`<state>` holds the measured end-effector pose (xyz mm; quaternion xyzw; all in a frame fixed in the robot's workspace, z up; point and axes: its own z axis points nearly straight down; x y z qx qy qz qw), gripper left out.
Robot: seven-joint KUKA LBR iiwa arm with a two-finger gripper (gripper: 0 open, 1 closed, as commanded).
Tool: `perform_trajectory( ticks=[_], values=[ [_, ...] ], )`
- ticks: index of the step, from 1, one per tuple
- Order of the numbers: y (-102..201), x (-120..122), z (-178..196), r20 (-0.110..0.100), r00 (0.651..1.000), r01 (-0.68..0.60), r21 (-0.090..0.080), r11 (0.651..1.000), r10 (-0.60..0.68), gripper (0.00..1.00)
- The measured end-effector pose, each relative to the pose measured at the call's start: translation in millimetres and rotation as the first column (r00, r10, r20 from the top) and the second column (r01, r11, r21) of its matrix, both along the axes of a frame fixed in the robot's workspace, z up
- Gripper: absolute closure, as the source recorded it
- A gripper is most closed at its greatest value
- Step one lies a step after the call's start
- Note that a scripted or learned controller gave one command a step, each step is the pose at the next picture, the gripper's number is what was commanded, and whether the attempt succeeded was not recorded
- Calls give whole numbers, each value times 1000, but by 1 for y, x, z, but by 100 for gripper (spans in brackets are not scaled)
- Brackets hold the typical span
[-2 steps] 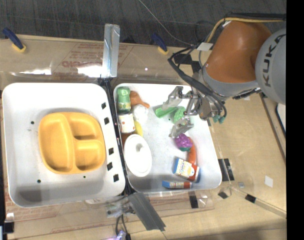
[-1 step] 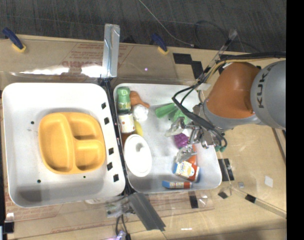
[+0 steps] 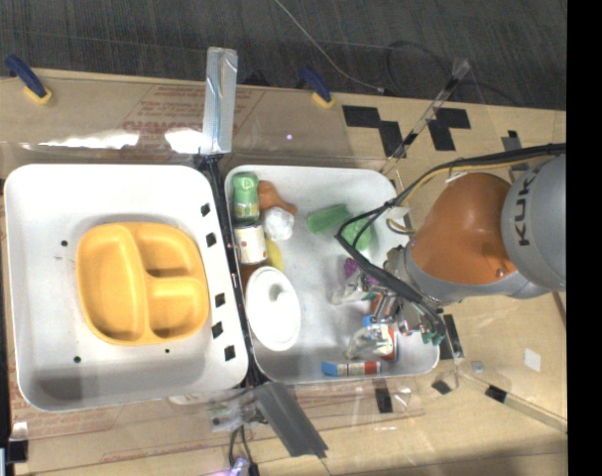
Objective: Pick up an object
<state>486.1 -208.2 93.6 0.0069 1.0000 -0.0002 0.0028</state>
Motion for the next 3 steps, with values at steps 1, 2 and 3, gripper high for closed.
perform_trajectory(
  ticks=[1,2,3],
  values=[
    [2,3,11,4,1000,-9,-2,1000,9,100],
    [52,29,146,7,993,118,-1,993,-118,100],
    [52,29,153,2,994,113,-1,994,-113,100]
  ],
)
